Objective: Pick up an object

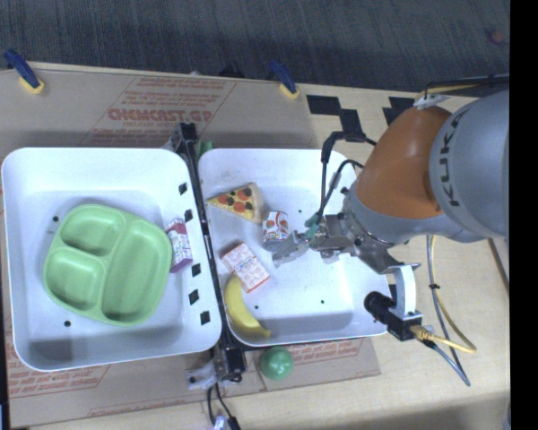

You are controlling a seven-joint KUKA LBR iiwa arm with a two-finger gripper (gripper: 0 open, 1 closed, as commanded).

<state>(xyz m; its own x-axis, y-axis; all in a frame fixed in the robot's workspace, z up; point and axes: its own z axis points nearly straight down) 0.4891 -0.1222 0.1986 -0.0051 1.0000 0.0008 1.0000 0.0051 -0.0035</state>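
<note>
Two bins on the tabletop, and the tool [290,245] sits low in the right bin [341,316], arm reaching in from the right. Can't tell how far it's open, and nothing visibly sits in it. A small red-and-white packet [275,226] lies just up-left of the tip, maybe touching, so I'd guess that's the target. Further out: pizza slice [238,202] above, a flat card [245,266] lower left, banana [241,309] with its long axis running down along the left wall. Green tray [108,262] fills the left bin [18,240].
</note>
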